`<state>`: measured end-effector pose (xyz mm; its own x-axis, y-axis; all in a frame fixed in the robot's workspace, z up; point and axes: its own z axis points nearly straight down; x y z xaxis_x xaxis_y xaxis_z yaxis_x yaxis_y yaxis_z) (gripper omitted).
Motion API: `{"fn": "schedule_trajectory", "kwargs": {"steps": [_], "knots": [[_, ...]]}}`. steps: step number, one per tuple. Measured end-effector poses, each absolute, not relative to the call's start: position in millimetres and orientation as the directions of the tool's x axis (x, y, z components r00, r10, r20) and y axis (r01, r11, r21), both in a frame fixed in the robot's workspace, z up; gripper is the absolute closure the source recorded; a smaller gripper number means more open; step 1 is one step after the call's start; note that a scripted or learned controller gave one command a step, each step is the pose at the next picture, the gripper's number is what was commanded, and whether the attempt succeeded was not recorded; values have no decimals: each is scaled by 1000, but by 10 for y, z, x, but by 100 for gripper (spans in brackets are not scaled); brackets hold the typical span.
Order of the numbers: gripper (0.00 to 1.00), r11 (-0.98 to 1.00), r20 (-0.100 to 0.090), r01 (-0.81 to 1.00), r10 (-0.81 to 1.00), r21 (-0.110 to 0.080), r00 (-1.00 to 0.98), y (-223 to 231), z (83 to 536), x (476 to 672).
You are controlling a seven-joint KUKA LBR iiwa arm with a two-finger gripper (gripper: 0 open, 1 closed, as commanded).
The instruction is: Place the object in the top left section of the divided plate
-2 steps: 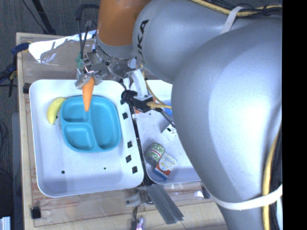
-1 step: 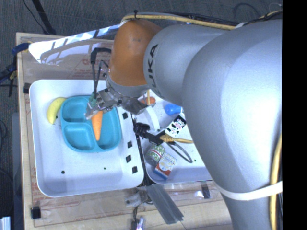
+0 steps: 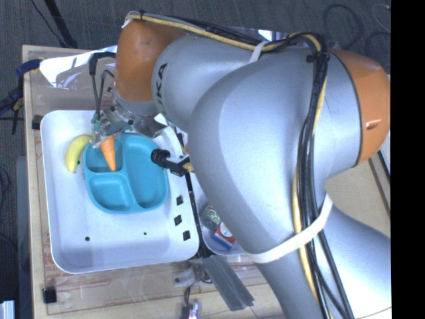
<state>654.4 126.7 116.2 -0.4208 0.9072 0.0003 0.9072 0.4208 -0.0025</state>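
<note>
— Camera view from above the bench (image 3: 33, 65): what is sitting in the left white bin (image 3: 60, 198)?

— A blue divided plate (image 3: 136, 185) is lying in the bin's upper half. An orange carrot (image 3: 108, 153) is resting in the plate's top left section, its tip pointing up toward the gripper (image 3: 106, 126). A yellow banana (image 3: 77, 151) is lying on the bin floor, touching or just beside the plate's left rim.

— And where is the arm (image 3: 265, 145) reaching?

— It is spreading across most of the frame from the right, grey with an orange band (image 3: 136, 52) above the wrist. The gripper is hanging directly over the plate's top left corner, right above the carrot's upper end.

— Is it holding the carrot?

— Whether the fingers are standing wide, narrow or closed on the carrot cannot be told; the wrist is hiding them, and the carrot's top is meeting the gripper's lower edge.

— Anything in the other bin (image 3: 212, 244)?

— A small round item (image 3: 216, 221) with red and blue markings is peeking out beneath the arm, too hidden to name.
</note>
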Motion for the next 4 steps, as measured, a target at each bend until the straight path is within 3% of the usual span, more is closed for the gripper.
{"fn": "schedule_trajectory", "kwargs": {"steps": [1,2,3,4], "knots": [[100,318,0,948,948,-3,-318,551,1921,6049],[100,445,1,896,896,-6,-445,1260,1832,5699],[0,444,1,896,896,-5,-444,1256,1833,5701],[0,444,1,896,896,-5,-444,1256,1833,5701]]}}
